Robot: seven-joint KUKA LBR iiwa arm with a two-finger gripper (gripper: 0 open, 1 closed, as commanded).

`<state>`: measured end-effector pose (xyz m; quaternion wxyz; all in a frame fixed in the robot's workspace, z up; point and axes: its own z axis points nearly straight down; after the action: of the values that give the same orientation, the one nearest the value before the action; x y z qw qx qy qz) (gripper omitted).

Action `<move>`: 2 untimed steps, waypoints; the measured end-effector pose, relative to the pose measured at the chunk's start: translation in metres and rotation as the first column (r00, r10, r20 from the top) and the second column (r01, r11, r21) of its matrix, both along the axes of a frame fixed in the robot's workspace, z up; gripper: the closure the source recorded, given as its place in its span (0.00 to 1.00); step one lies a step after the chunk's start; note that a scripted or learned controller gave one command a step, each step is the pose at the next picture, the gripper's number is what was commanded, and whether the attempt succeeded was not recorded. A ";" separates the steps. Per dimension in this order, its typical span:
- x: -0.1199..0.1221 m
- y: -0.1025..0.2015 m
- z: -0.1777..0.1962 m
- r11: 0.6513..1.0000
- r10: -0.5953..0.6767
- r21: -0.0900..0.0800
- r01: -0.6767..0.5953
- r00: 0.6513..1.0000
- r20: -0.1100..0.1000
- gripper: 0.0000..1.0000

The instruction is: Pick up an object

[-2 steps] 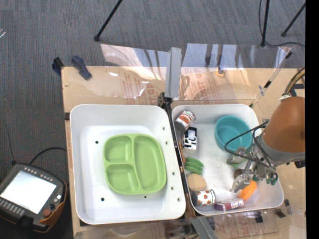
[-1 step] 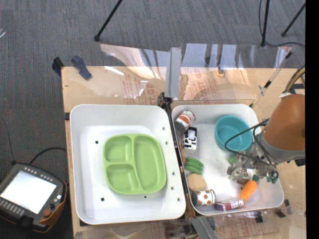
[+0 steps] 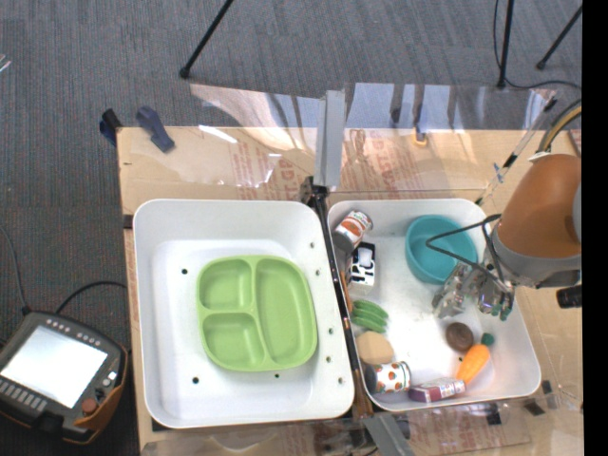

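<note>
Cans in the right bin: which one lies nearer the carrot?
The spotted can at the bin's front, beside the purple tube, with the carrot just beyond; the striped can lies at the back.

We log the gripper (image 3: 472,294) over the right bin (image 3: 521,350): bowl (image 3: 435,247) just behind-left, carrot (image 3: 474,361) in front, cans (image 3: 352,228) far left, tray (image 3: 256,313) in the left bin (image 3: 161,255) beyond.
</note>
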<state>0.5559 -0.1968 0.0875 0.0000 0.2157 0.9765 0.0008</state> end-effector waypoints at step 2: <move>0.066 -0.016 0.001 0.986 -0.164 -0.002 0.164 0.986 0.002 1.00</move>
<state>0.6220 -0.2127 0.0885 0.0013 0.2953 0.9554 0.0001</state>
